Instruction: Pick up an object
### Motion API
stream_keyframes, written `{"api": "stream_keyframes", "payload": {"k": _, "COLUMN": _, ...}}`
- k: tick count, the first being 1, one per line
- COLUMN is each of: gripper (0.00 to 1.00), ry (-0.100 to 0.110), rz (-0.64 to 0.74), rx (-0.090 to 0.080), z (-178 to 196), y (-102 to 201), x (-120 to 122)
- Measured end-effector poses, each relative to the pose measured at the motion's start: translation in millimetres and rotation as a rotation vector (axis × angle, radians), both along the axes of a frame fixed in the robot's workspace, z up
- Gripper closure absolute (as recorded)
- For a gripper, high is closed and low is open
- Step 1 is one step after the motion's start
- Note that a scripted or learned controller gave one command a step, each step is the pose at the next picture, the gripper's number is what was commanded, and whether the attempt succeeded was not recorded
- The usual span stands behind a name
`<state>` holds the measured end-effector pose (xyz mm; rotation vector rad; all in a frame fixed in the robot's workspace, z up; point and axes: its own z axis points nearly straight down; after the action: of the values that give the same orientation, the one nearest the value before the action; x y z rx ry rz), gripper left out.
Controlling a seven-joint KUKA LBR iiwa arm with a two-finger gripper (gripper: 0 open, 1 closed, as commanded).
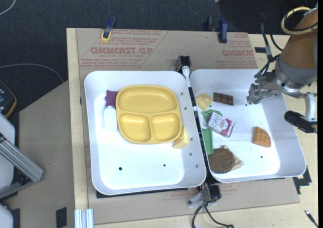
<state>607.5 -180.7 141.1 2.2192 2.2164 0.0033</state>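
My gripper (254, 94) hangs over the back right part of the right bin (282, 166), with nothing seen between its fingers. To its left lies a brown chocolate bar (222, 99). A yellow cheese wedge (203, 102) sits at the bin's back left. A pink and white packet (220, 123) lies on a green strip (207, 136) in the middle left. A waffle piece (261, 137) rests to the right, below the gripper. A round brown cookie (221, 160) lies near the front edge.
The left bin (141, 176) holds a yellow divided plate (149, 113), a white and purple bottle (109, 109) at its left, and a yellow piece (181, 140) by its right rim. Clamps sit at the bench's back edge. A black part (299, 119) juts from the arm.
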Motion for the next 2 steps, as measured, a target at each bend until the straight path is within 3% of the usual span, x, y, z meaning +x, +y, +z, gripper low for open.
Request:
{"api": "stream_keyframes", "payload": {"k": 1, "gripper": 1.00, "ry": -0.003, "rz": 0.002, "rx": -0.001, "z": 62, "y": 3, "x": -5}}
{"api": "stream_keyframes", "payload": {"k": 2, "gripper": 1.00, "ry": -0.001, "rz": 0.002, "rx": 0.000, "z": 86, "y": 2, "x": -3}}
